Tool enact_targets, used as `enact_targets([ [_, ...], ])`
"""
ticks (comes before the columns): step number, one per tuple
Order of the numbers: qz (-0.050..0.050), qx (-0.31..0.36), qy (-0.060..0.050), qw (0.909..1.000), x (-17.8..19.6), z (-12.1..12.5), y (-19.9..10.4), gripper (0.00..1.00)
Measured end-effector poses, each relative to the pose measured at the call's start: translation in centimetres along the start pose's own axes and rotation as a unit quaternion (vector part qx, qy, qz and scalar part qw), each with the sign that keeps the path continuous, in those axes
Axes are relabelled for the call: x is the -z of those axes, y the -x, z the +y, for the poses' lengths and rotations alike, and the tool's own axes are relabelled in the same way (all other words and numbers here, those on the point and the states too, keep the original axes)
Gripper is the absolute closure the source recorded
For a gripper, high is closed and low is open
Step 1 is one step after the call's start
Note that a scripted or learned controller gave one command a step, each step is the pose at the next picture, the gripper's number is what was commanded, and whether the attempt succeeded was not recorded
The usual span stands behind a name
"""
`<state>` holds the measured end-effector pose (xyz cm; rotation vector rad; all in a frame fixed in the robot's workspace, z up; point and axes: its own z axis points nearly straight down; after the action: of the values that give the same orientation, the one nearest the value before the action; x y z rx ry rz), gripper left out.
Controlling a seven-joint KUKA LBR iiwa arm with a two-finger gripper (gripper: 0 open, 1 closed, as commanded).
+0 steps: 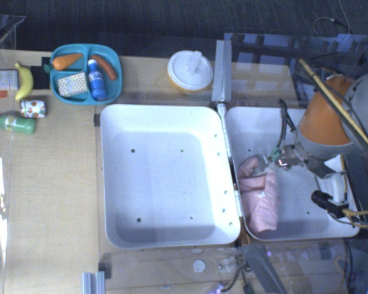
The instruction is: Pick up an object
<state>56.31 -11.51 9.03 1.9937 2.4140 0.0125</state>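
My grey arm [356, 103], banded orange above the wrist, over two white bins [162, 225]; a pale pink cloth [260, 198] in the right one. On the tan bench [43, 195]: a teal divided plate [113, 81] with an orange carrot [67, 60] and blue bottle [97, 81], a yellow banana [24, 81], a green bottle [12, 124].

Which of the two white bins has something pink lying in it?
The right bin, the one the gripper reaches into. A pink cloth lies along its left side. The left bin shows just its white floor.
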Motion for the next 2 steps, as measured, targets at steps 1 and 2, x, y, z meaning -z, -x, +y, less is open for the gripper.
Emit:
enact_targets([
  [1, 0.001, -0.013, -0.004, 0.9999, 9.5, 1.7, -4.6, 0.0],
  [2, 0.001, -0.04, -0.005, 0.9992, 7.3, 4.4, -1.7, 0.0],
])
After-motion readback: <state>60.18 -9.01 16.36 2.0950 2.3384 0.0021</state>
